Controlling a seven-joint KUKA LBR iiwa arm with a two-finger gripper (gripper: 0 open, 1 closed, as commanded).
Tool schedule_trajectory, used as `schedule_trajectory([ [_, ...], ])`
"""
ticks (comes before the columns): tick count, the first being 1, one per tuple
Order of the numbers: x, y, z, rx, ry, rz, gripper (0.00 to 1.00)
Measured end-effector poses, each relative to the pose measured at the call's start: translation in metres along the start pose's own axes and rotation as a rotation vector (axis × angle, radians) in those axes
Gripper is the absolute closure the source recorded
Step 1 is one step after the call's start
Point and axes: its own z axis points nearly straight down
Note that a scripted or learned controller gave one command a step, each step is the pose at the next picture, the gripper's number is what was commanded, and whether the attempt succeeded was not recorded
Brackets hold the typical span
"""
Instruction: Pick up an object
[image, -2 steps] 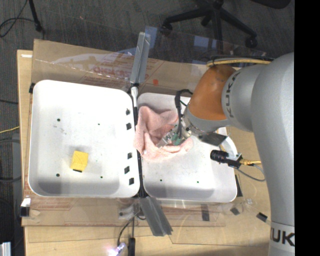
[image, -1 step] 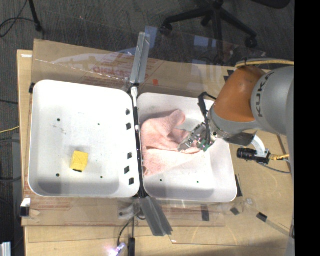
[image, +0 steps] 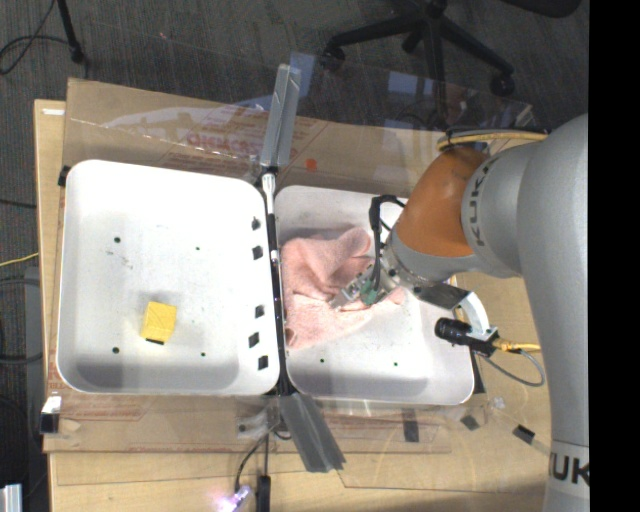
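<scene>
Leftmost, the shallow white plastic bin on the left holds one small yellow square block, prob. a sponge, lying flat near its front-left area, well apart from everything else. Between the two bins runs a grey metal divider bar w/ black clips.

Next, the shallow white plastic bin on the right holds a crumpled pale pink cloth, bunched against the bin's left wall and spreading toward the middle. That's the likeliest pick target, given where the arm is.

At the cloth's right edge sits the two-finger gripper, tip down and touching or pressing into the fabric. Fingers are small and dark against the folds; I can't tell whether they're apart or closed, nor if any cloth is pinched betw. them. Above it is the orange band of the wrist, then the grey arm reaching in from the right.

Step in hand, as I judge it: the grasp attempt itself, gripper down at the cloth. Next move calls for a firm close on a fold, then a straight lift; a loose pinch on soft fabric could slip, so check the cloth rises w/ the fingers.
</scene>
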Motion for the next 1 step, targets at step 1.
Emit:
schedule_trajectory([
  [1, -0.0111, 0.0936, -0.0002, -0.001, -0.002, 0.039, 1.00],
])
